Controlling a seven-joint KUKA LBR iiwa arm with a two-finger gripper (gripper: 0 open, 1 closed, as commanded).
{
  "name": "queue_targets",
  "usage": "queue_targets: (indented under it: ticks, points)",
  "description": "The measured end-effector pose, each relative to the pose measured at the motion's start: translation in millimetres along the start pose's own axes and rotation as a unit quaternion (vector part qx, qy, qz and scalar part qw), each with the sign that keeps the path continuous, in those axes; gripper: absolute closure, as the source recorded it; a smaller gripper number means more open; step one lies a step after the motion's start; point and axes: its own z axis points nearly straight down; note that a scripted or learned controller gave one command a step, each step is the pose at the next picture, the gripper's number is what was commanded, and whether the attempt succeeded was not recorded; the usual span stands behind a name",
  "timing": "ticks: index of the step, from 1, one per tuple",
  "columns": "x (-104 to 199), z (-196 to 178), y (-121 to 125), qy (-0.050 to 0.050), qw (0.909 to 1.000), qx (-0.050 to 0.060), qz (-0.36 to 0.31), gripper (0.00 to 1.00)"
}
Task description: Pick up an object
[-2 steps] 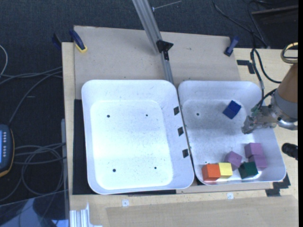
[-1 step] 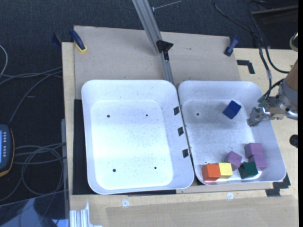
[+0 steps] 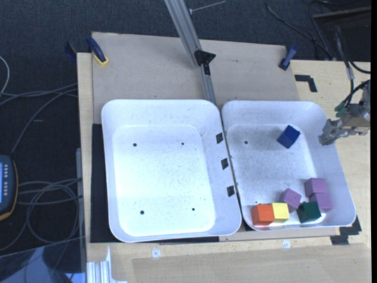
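In the right bin [image 3: 268, 114] a blue block [image 3: 288, 136] lies alone near the back. Along the bin's front right corner sit an orange block [image 3: 263, 213], a yellow block [image 3: 280, 211], a dark green block [image 3: 308, 211] and three purple blocks [image 3: 317, 187], [image 3: 291, 196], [image 3: 324, 201]. My gripper [image 3: 330, 135] hangs at the right rim of this bin, right of the blue block and apart from it. Nothing shows between its fingers.
The left bin [image 3: 118, 117] lies beside the right one. A metal pole [image 3: 187, 31] slants across the bench's back to the gap between the bins. Blue clamps [image 3: 98, 51], [image 3: 288, 56] grip the bench's back edge. Cables lie on the floor at left.
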Motion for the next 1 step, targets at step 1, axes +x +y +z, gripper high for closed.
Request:
queue_targets:
  ticks: [1]
  points:
    - [-0.5,-54.4,2.1,0.000,1.0000,0.001,0.000,1.00]
